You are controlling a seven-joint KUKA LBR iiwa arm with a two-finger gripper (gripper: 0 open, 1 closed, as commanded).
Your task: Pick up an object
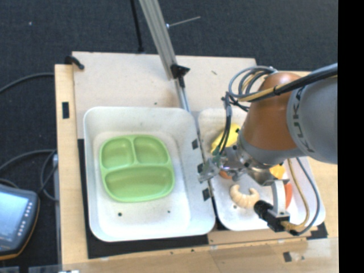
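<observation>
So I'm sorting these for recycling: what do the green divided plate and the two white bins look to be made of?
The green divided plate looks like moulded plastic: uniform colour, rounded compartment walls, a soft semi-gloss sheen. The left bin and right bin look like thin formed plastic too, with rounded corners and a matte, slightly speckled white surface; the view leaves the exact material open.

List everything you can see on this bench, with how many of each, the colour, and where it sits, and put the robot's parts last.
bins: two, white, side by side on the bench.
divided plate: one, green, in the left bin.
croissant-shaped toy: one, tan, right bin, near its front.
yellow object: one, right bin, partly hidden by the arm.
orange object: one, right bin, mostly hidden.
metal pole: one, grey, slanting over the bench's back.
arm: one, grey and orange, over the right bin.
</observation>
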